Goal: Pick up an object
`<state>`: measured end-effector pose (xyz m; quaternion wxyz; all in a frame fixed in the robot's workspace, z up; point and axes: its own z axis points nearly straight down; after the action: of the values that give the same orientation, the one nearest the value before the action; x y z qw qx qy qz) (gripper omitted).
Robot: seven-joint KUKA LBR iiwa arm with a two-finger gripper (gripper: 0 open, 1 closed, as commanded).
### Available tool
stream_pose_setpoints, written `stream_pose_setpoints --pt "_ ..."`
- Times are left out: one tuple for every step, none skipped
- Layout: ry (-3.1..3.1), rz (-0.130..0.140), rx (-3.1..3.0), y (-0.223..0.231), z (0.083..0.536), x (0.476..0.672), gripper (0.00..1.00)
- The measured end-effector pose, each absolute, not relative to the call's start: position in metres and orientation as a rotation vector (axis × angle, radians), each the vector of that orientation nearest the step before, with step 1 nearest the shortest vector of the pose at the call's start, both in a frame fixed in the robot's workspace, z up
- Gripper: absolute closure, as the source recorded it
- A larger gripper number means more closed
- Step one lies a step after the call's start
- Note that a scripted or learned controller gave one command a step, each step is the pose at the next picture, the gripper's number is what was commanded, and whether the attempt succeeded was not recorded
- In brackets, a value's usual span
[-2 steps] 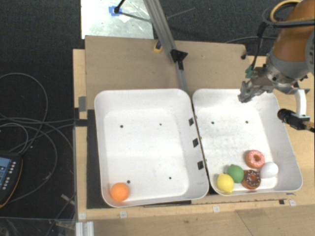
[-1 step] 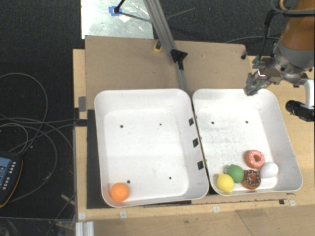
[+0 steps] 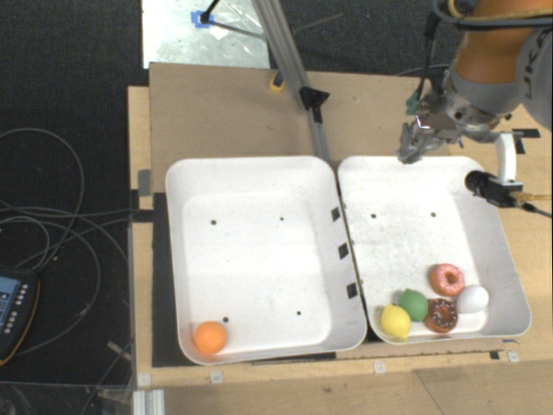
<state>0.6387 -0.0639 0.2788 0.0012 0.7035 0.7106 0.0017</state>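
Observation:
An orange ball (image 3: 209,337) lies in the near left corner of the left bin (image 3: 251,175). In the right bin (image 3: 406,223), near its front right corner, a pink frosted donut (image 3: 447,278), a white egg-shaped piece (image 3: 473,299), a chocolate donut (image 3: 441,316), a green piece (image 3: 414,304) and a yellow lemon (image 3: 396,322) sit bunched together. My gripper (image 3: 411,148) hangs over the far edge of the right bin, well away from the cluster, with nothing seen in it.
A slanted grey pole (image 3: 285,41) crosses the bench behind the bins. Black clips (image 3: 343,251) sit on the ridge between the bins. Cables and a pendant (image 3: 13,305) lie on the floor at left.

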Motion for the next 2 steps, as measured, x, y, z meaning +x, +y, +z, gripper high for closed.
stream_pose_setpoints --pt "2.234 0.004 2.209 -0.001 0.272 0.641 1.00" --pt "2.233 0.001 2.212 0.044 0.267 0.632 1.00"
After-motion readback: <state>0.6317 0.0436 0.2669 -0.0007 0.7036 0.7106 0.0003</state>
